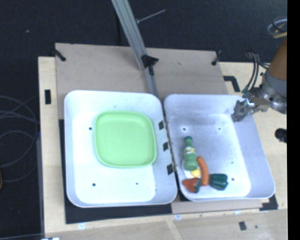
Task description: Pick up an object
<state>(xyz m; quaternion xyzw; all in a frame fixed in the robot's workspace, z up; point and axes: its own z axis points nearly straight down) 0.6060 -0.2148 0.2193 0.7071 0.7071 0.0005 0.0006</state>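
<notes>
Camera view shows our tool point(238, 110) at the right bin's point(250, 149) top edge; we cannot tell its grip. The toy pile point(197, 171) lies below-left of it. We should drop straight onto one toy.

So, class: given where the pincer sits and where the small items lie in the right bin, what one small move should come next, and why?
Probably move the pincer left and toward the bin's near edge, over the item cluster. It sits at the right bin's far right rim, apart from the items, which are bunched near the lower left of that bin. The green plate lies in the other bin.
</notes>
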